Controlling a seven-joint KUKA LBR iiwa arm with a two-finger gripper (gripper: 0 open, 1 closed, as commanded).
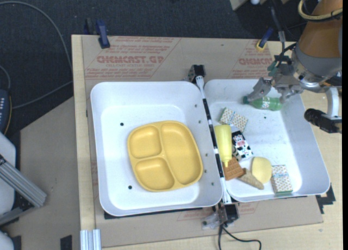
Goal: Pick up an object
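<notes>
While the grey arm with its orange band (321, 37) reaches in at three o'clock, its claw (272, 92) hangs over the right bin's (310, 151) twelve o'clock end, directly above one green translucent bottle (265, 102) lying there; whether the claw is spread or pinching cannot be told. Toward six o'clock in that bin lie one yellow bottle (223, 143) along the nine o'clock wall, two patterned packets (234, 117) (281, 179), one black-and-white cow-patterned toy (240, 145), one brown cracker-like piece (235, 170) and one pale yellow lemon-shaped thing (261, 169). One yellow three-compartment plate (165, 155) sits in the left bin (109, 107). Both white bins rest side by side on the counter (136, 58).
</notes>
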